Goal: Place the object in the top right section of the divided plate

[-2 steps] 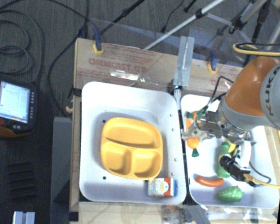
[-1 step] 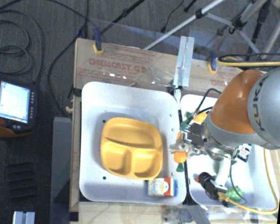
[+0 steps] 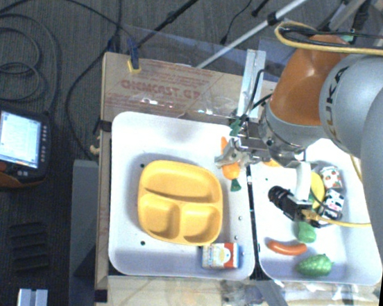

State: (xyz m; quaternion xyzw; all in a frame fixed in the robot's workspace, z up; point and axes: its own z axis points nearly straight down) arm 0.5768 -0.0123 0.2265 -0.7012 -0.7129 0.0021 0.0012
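Observation:
The yellow divided plate (image 3: 179,203) lies in the middle of the left bin (image 3: 129,140), with one long section at the back and two smaller ones in front. My gripper (image 3: 234,156) hangs over the left bin's right edge, just beyond the plate's far right corner. An orange carrot toy (image 3: 230,168) with a green tip sits between its fingers, pointing down toward the bin divider. The plate's sections hold nothing.
A small red and white carton (image 3: 221,256) lies in the left bin by the plate's front right corner. The right bin (image 3: 364,276) holds an orange sausage (image 3: 286,247), two green toys (image 3: 314,264), a yellow piece (image 3: 318,188) and dice (image 3: 333,190).

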